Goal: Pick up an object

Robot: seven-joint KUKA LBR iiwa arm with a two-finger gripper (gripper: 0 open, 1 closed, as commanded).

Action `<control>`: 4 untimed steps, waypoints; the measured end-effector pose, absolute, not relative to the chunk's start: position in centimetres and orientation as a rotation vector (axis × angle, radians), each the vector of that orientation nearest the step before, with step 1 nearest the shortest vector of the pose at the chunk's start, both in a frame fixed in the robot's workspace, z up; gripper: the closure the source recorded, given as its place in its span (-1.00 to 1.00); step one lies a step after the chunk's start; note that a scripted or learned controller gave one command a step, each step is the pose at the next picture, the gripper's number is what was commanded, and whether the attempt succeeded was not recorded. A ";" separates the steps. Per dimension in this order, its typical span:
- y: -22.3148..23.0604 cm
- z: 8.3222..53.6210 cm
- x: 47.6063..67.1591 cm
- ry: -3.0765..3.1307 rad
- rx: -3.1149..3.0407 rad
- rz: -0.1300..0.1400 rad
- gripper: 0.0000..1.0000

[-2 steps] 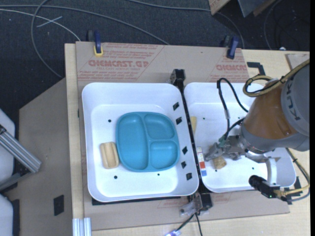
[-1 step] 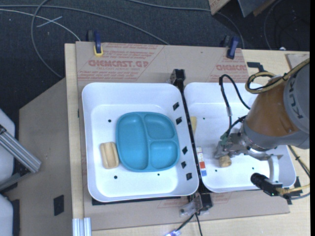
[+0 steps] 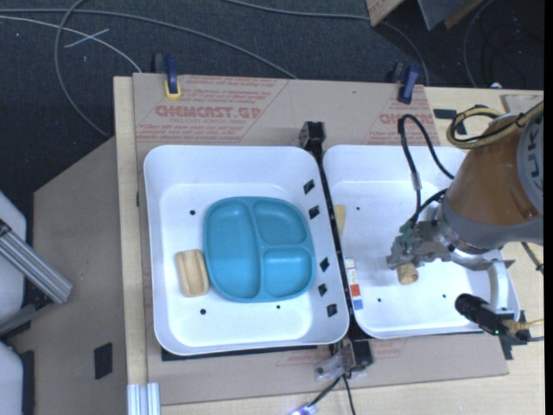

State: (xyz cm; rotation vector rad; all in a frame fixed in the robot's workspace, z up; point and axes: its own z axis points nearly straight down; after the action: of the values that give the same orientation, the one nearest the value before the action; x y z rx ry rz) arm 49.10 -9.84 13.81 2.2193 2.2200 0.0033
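My gripper (image 3: 406, 256) hangs low over the right bin (image 3: 380, 318), near its middle, on the grey and orange arm reaching in from the right. A small tan cork-like object (image 3: 406, 274) lies right at the gripper's tip, touching it or just below it; whether it is held is hidden from this angle. In the left bin (image 3: 164, 188) a blue divided plate (image 3: 257, 247) lies flat, with a tan wooden block (image 3: 192, 272) beside its left edge.
A pale yellow object (image 3: 340, 219) leans at the right bin's left wall by the black divider (image 3: 321, 223). A small white card with red and blue marks (image 3: 353, 289) lies lower on that wall. Black cables (image 3: 415, 158) loop over the right bin's far side.
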 end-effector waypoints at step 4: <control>0.1 21.8 55.3 2.228 2.215 0.003 1.00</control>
State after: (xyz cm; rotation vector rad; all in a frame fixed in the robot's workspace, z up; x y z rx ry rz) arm 55.29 0.12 21.84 2.2150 2.2280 0.0030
